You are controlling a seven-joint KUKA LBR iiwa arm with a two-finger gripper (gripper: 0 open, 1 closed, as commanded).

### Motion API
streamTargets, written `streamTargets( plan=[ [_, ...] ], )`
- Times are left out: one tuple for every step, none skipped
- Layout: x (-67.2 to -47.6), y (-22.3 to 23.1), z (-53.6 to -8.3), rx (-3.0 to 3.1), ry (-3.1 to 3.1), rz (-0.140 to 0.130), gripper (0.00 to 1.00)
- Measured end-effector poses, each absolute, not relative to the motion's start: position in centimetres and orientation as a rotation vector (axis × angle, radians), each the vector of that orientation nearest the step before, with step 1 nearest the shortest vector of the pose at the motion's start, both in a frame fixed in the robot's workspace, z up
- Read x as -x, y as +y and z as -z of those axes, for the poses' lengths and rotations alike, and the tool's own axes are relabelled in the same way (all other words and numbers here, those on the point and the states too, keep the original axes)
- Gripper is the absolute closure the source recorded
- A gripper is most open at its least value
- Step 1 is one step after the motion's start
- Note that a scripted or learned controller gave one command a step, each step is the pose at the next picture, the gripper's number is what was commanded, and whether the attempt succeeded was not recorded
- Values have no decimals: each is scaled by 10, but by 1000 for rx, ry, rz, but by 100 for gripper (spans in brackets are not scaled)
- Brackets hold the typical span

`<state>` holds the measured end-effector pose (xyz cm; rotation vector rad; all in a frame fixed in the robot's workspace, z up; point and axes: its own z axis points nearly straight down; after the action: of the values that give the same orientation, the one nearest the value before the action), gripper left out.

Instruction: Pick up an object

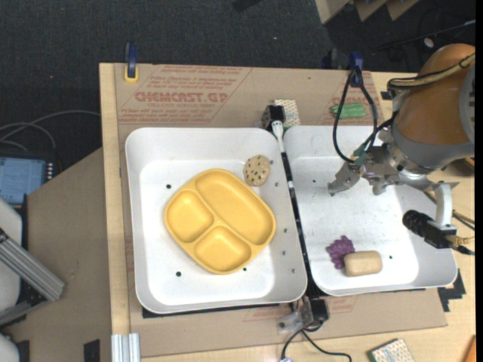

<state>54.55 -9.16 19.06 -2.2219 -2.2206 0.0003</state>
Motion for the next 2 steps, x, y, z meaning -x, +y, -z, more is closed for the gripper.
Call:
streamTargets(
  plan=[
    [-500, -154, -80, 2227, -2210, -6, 0],
    [-569, -104, -85, 2218, -2232, 8, 0]
  ],
)
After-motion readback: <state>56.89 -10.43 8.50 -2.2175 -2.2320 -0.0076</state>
